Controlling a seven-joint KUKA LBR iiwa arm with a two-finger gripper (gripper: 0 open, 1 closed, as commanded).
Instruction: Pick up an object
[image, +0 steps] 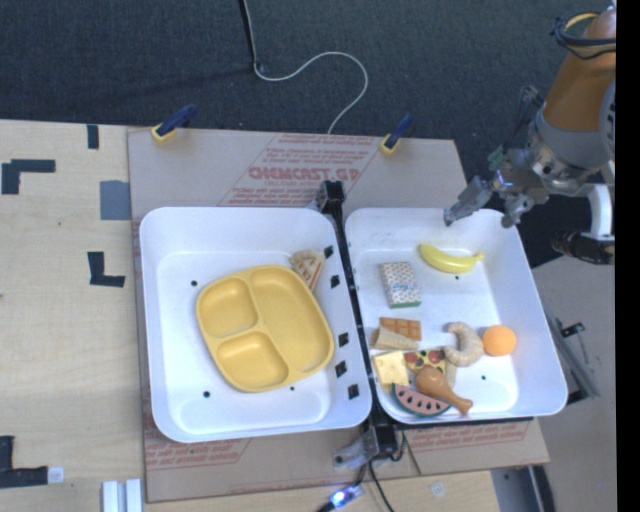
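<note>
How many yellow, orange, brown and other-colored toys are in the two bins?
Yellow: 3, the plate, banana, cheese
Orange: 1, the orange
Brown or tan: 4, the waffle, drumstick, peanut, fries
Other: 3, the box, watermelon, pizza
Total: 11
</note>
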